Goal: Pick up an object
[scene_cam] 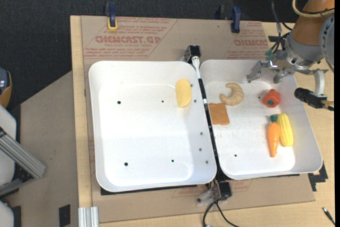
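Right now you see the gripper (267, 70) hovering over the far part of the right bin (249, 159), its two fingers spread wide with nothing between them. Just beside it toward you sits the red tomato (271, 98), with the croissant (232, 93) and the brown toast slice (219, 114) further left, while the carrot (273, 139) and corn cob (285, 129) lie touching nearer you. You find the yellow potato-like piece (183, 93) alone in the left bin (106, 130), by its right wall.
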